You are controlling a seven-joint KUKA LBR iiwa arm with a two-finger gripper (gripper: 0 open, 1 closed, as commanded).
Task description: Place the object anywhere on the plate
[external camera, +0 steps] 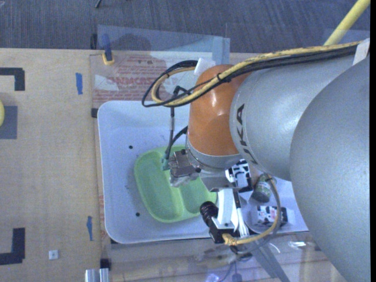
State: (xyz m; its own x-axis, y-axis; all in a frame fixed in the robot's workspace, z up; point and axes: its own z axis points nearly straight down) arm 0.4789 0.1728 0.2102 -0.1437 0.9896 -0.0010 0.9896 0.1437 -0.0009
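Arm (282,122) fills most of our view, wrist hanging over the white bin (117,157), right above the green plate (155,187). We can't tell the gripper (179,169) state, the wrist hides it. We can't spot the object either. Our call: lower straight, release over the plate's flat middle, stay off its rim.

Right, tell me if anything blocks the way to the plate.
Nothing visible lies on the bare part of the green plate. The arm covers its right side, so the end effector and object cannot be made out.
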